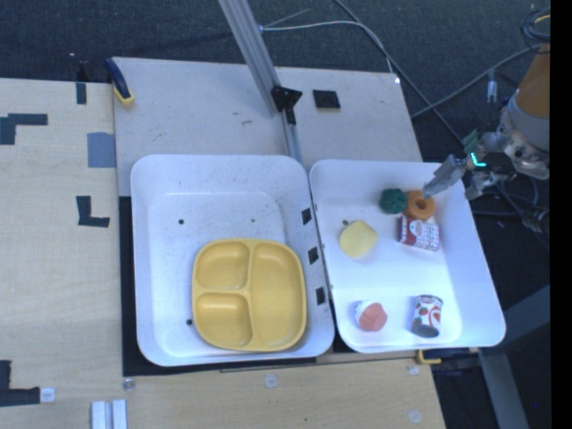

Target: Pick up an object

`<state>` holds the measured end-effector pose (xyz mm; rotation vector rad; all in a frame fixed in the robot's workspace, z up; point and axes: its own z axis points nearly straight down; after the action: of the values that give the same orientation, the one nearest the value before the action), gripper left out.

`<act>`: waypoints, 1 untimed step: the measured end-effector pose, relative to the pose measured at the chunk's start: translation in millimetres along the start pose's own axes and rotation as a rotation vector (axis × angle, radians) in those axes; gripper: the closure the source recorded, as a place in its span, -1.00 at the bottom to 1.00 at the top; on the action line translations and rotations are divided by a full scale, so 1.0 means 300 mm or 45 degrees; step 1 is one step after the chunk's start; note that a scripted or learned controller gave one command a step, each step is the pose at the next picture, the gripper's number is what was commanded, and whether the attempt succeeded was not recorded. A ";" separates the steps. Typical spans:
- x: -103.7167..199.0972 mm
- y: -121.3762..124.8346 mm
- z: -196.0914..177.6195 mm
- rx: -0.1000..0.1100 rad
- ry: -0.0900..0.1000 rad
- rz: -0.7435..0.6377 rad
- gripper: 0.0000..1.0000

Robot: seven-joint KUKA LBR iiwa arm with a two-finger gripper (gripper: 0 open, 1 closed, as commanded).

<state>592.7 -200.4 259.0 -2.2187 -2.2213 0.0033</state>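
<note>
The right bin holds several small items. A green lump and an orange ring lie near its far edge, with a red and white packet just in front of them. A pale yellow round piece sits toward the bin's left side. At the front are a red and white ball-like piece and a red and white can. My gripper hovers over the bin's far right corner, just right of the orange ring. It is open, with nothing between its fingers.
The left bin holds a yellow divided plate. A slanted metal post rises behind the bins. Cables trail across the dark floor at the back right. A yellow and blue tool lies at the bench's far left.
</note>
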 end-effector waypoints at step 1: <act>0.000 0.001 -0.003 -0.002 -0.001 0.000 -1.00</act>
<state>593.1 -200.4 259.8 -2.2194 -2.2227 0.0018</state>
